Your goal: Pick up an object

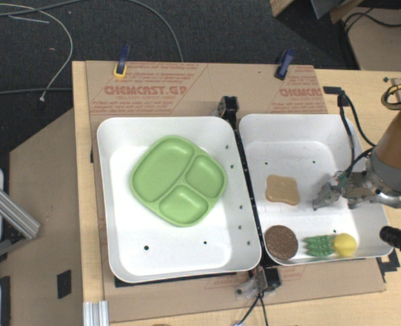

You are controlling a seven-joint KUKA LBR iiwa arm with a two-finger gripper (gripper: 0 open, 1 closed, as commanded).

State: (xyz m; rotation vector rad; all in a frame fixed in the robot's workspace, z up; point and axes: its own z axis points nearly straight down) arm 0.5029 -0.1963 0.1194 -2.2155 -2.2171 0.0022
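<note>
The flat, tan, toast-shaped slice lies at the centre of the right bin, its surface matte. The gripper hovers near the bin's right edge; finger state: cannot tell

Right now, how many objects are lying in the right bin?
3: a tan bread slice near the middle, a brown round patty at the front-left corner, and a yellow-and-green toy along the front edge.
</note>
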